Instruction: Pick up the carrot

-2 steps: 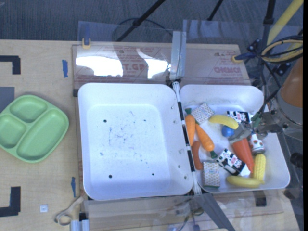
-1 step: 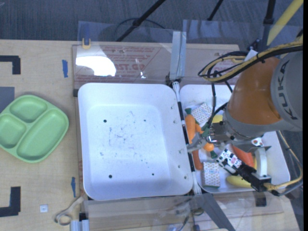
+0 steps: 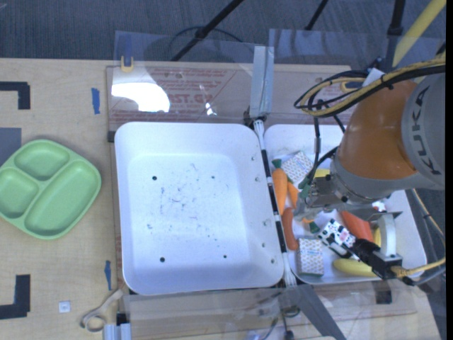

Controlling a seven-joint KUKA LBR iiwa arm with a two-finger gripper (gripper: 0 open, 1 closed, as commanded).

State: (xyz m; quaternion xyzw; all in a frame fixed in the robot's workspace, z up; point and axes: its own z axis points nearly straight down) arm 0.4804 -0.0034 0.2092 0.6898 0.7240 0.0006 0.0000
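Orange band of the arm looms above the claw (image 3: 309, 202), grip state unreadable; just left, the stiff, smooth carrot (image 3: 280, 187) suits a mid-length pinch.

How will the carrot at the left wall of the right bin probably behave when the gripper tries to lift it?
The carrot looks smooth, long and tapered, so it is probably stiff but may slip or pivot between the fingers. It lies against the right bin's left wall, which may hinder one finger. Its rounded shape suggests it could roll if nudged.
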